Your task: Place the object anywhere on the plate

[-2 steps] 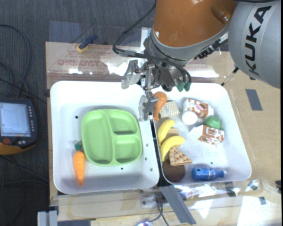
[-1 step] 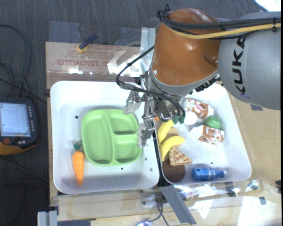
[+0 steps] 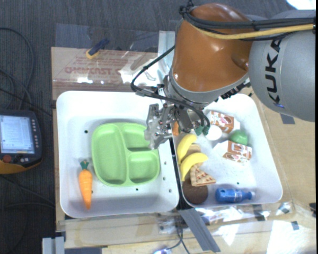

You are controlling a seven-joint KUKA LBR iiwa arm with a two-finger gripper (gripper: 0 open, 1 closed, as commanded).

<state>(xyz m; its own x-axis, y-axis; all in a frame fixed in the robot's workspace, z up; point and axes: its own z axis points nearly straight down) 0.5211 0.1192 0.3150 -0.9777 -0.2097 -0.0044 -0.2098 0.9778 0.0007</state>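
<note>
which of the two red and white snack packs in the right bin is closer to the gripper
The upper snack pack, just right of the gripper and above the green ball. The other pack lies lower, beyond that ball.

Robotics lab: KUKA arm [image 3: 286,62], teach pendant [image 3: 13,140], toy-food bins [image 3: 69,205].

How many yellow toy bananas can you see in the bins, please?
2, both in the right white bin by the divider: one yellow toy banana above another. The arm may hide more.

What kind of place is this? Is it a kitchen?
Probably a robot lab, not a kitchen. A big arm hangs over two bins of toy food, and a control pad with cables lies on the floor.
</note>
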